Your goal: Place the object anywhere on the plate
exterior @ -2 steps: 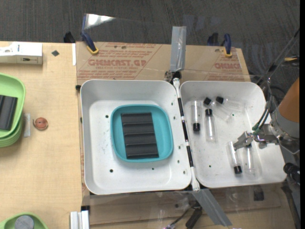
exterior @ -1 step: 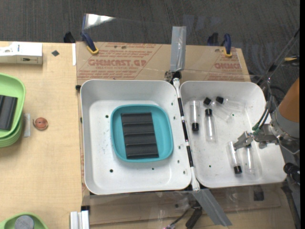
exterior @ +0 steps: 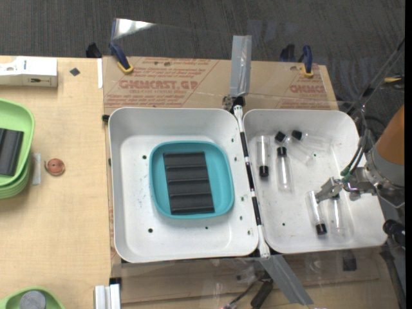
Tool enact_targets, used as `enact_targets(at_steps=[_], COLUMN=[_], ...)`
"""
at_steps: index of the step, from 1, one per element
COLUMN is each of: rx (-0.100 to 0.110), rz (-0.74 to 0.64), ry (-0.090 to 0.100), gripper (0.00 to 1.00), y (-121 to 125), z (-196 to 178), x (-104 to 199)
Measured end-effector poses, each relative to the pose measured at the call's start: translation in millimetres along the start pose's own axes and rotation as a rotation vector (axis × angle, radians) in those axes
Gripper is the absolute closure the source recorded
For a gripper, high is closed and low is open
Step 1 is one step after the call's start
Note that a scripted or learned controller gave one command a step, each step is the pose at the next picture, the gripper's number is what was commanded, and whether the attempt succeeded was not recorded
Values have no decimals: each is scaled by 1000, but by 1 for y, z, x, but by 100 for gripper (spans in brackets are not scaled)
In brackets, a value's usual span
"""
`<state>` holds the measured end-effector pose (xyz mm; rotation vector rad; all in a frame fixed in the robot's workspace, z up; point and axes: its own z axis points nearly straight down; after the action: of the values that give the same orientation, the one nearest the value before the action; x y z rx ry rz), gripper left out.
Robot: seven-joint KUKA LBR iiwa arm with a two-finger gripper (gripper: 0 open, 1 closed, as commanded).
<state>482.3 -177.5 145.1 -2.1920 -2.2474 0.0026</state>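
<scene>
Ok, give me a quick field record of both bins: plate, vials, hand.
left bin: holds teal plate
plate load: black ribbed insert, no vial on it
right bin: several clear black-capped vials, loose
nearest vial: lying just below the hand
hand: low over right bin's right side
grasp: unclear

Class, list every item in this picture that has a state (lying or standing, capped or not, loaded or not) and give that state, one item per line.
Teal square plate: flat in the left white bin, carrying a black ribbed block.
Clear plastic vials with black caps: lying on their sides, capped, scattered in the right white bin.
Two-finger gripper: low over the vials near the right bin's right side.
Green tray: at the left edge, holding a dark item.
</scene>
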Motion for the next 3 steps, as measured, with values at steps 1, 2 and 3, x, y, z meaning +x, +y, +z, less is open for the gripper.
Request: enact_targets(at_steps=[1, 2, 3], rx=[0, -1, -1], rz=[0, 134, 235], ry=[0, -2, -3], gripper=[0, 0, 0], y=[0, -4, 10], z=[0, -102, -236], x=[0, 36, 35])
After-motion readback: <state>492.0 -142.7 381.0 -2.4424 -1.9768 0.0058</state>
